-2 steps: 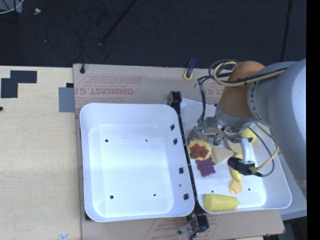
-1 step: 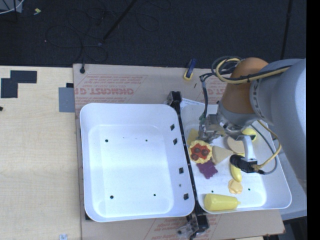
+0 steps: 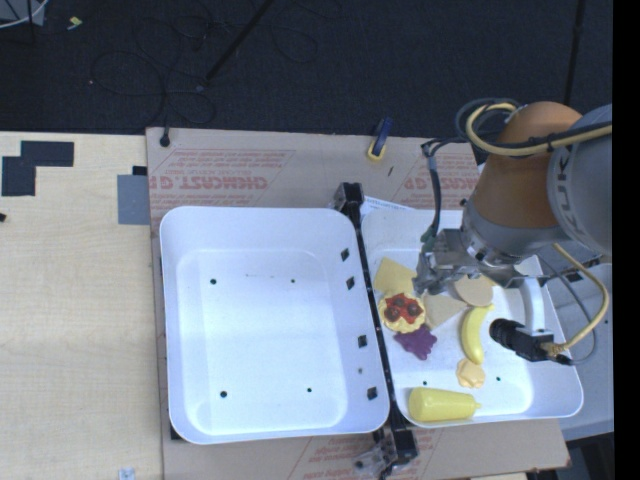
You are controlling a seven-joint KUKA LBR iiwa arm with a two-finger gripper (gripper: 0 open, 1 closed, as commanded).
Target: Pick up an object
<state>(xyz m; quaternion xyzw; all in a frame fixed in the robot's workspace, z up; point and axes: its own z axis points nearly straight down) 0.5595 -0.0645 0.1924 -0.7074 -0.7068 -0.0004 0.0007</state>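
Gripper (image 3: 432, 276) low in the right bin (image 3: 560, 400), opening impossible to tell from above. Just below it, red-topped tart (image 3: 403, 311), purple piece (image 3: 417, 342), banana (image 3: 473, 333) and yellow pepper (image 3: 441, 404).

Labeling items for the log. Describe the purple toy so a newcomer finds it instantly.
Look at the right bin, the one the arm reaches into. Near its left wall, just below the round red-topped tart, lies the purple toy, lumpy like a grape bunch. It is the only purple item there; the banana and other neighbours are yellow or tan.
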